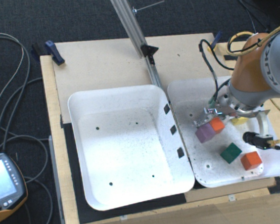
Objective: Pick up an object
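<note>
Right now the gripper (208,118) sits low in the right bin (188,94), at center-right of the frame, touching a purple block (205,132) and an orange block (216,124). Whether it grips either, I cannot tell. Crowded together, one block could be nudged aside, spoiling the pick.

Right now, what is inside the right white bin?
The right white bin holds a purple block, small orange blocks and a green block. The grey arm covers its far corner.
</note>
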`<state>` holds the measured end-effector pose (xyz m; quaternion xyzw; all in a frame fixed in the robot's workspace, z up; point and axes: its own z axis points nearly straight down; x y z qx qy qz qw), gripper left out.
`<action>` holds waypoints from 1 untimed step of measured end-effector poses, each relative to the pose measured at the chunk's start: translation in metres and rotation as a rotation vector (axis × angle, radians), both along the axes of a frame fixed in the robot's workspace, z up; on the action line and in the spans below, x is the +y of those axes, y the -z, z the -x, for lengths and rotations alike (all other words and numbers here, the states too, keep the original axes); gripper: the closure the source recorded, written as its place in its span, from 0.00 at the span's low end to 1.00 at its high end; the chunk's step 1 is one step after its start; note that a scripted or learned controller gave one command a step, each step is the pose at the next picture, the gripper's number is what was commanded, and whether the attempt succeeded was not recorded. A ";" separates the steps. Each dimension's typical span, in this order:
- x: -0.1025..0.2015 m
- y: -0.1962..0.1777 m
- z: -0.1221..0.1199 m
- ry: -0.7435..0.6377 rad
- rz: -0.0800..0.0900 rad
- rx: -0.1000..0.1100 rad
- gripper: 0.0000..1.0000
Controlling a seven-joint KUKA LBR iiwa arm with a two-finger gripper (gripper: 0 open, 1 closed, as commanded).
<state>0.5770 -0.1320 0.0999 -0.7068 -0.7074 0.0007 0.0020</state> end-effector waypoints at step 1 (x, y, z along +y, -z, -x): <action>0.044 0.000 -0.015 -0.004 0.001 -0.006 0.00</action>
